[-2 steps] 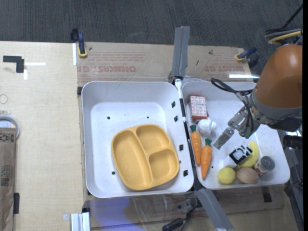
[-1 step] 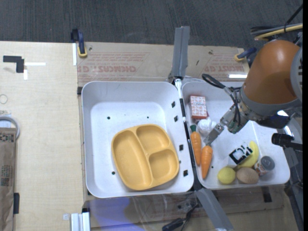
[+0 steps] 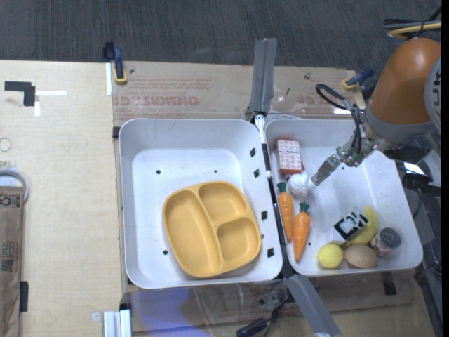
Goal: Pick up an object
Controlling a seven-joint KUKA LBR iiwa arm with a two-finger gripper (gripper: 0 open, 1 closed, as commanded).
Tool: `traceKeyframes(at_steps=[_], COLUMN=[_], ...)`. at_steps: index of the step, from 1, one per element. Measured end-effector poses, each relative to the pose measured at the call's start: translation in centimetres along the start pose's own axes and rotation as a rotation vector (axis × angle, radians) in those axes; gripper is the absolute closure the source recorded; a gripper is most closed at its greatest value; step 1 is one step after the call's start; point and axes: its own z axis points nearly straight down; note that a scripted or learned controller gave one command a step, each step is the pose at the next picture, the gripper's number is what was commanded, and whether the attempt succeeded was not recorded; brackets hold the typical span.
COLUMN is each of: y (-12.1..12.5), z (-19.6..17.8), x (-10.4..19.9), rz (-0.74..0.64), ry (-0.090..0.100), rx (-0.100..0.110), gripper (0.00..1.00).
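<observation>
Two white bins sit side by side on the desk. Over the right bin (image 3: pixel 396 188), the tool (image 3: pixel 317 176) reaches a small white lump (image 3: pixel 299 184) beside two orange toy carrots (image 3: pixel 293 223); its grip cannot be told.

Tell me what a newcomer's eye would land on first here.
First, the big yellow three-compartment plastic plate lying in the left white bin. Next, the two orange toy carrots lying side by side along the right white bin's left wall, and the gripper reaching in beside a small white object.
</observation>
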Motion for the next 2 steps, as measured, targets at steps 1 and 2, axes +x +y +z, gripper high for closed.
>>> traceKeyframes(at_steps=[1,2], y=[2.1,4.4], z=[4.3,6.9], x=[-1.0,-2.7], rz=[-0.061,-0.108], ry=[-0.017,-0.004], rx=[-0.019,-0.003], gripper=[0.0,0.0])
